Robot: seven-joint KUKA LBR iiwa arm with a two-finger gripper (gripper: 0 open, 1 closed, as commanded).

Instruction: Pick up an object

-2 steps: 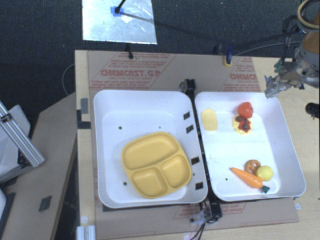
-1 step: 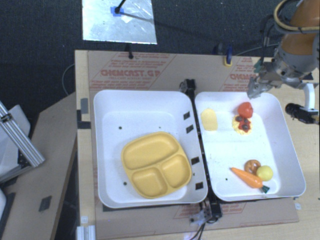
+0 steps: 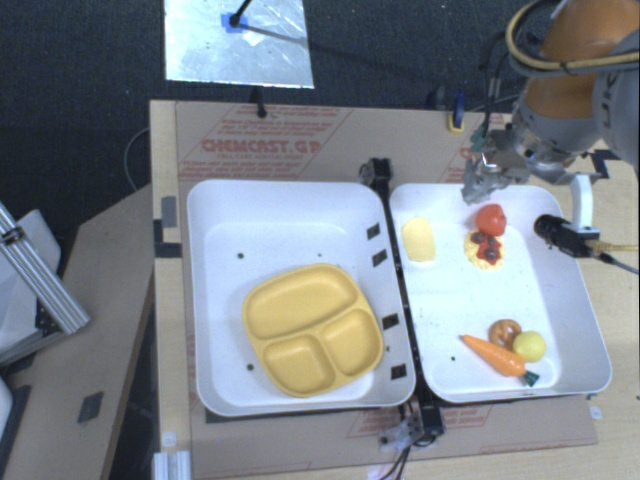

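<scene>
On the desk [image 3: 300, 133], seen from above at a slant, two shallow white bins sit side by side, touching along a dark middle seam. At the upper right, the grey arm with an orange band [image 3: 585, 43] reaches in from the right, and its tool [image 3: 484, 186] hangs over the far edge of the right bin [image 3: 560, 308]. Whether the tool is spread or pressed together cannot be told from this angle; nothing shows between its tips.

Just below the tool lies a red tomato-like toy [image 3: 490, 219], touching a small yellow and red piece [image 3: 486, 251] beneath it. To their left, apart from them, rests a pale yellow block [image 3: 418, 239]. Near the front corner of the same bin, an orange carrot [image 3: 493, 355] lies at a slant, with a small brown ring [image 3: 504, 331] and a yellow ball [image 3: 530, 345] just beside it.

The left bin [image 3: 230, 218] holds a yellow divided tray [image 3: 312, 328] with three compartments, turned at an angle.

Beyond the desk, a shiny square sheet [image 3: 238, 28] lies on dark carpet.
</scene>
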